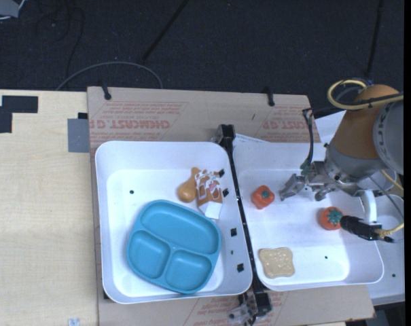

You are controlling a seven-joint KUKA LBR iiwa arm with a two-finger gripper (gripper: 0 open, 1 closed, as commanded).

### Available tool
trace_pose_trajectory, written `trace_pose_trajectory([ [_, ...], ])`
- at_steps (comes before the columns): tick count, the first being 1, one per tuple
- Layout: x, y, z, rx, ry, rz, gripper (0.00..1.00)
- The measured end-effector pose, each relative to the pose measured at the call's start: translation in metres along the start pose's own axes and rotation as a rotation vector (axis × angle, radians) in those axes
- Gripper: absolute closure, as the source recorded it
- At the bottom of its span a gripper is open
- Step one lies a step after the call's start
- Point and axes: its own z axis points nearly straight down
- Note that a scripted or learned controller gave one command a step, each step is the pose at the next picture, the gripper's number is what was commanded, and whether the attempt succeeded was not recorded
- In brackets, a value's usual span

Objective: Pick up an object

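In the right bin [368, 270] lie a small orange-red toy fruit [263, 197] near the divider, a red toy fruit with a green top [331, 218] further right, and a tan slice of toast [276, 262] by the front wall. My gripper [304, 191] hangs low over the bin floor between the two fruits. It is open, with its fingers spread and nothing between them. The orange-red fruit sits just left of the left fingertip [287, 193], apart from it.
The left bin [113, 182] holds a blue divided plate [172, 245], a brown pear-like toy [187, 189] and a brown-and-white item [208, 189] by the divider. A black rail [236, 209] separates the bins. The arm's orange wrist [358, 128] and its cables crowd the right bin's far right.
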Motion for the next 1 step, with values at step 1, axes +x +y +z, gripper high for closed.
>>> trace_pose_trajectory([
  [1, 0.0012, -0.0002, 0.0184, -0.003, -0.001, 0.0, 0.0],
])
